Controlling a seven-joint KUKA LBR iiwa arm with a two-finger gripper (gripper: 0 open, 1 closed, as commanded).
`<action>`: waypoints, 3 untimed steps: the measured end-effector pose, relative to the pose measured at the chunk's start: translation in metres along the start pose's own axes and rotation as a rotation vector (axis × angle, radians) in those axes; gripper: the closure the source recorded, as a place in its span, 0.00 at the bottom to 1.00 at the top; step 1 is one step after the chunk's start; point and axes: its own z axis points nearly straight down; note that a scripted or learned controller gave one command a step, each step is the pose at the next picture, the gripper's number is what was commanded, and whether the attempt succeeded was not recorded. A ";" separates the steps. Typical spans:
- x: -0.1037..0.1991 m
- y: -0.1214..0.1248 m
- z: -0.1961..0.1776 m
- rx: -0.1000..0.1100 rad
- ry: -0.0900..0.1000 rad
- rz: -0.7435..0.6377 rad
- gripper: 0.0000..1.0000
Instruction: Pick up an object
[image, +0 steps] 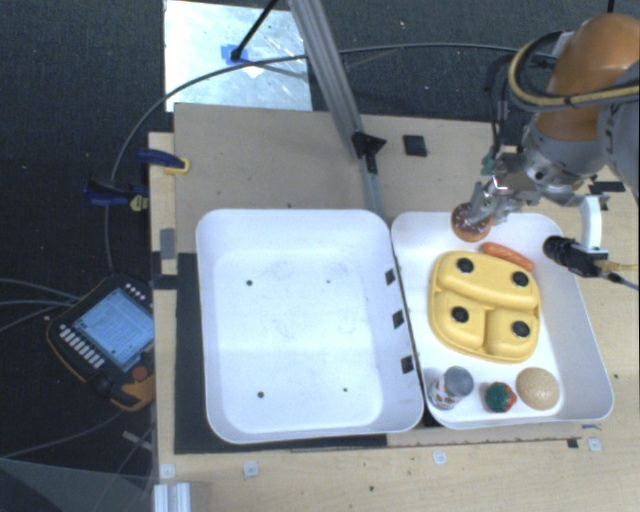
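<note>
Just carrot, long axis left-right

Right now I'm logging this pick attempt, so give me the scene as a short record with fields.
arm: reaches in from the right, over the right bin's far edge
gripper: low over a small brown round thing at the far left of the right bin; grasp cannot be told
right bin contents: yellow tray, orange carrot-like piece, small grey-topped item, red and green item, tan egg-shaped item
left bin: white
</note>
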 end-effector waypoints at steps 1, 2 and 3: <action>0.000 0.002 -0.036 0.002 0.000 0.001 1.00; 0.045 -0.018 -0.020 0.010 0.002 -0.001 1.00; 0.095 -0.047 -0.006 0.011 0.003 -0.002 1.00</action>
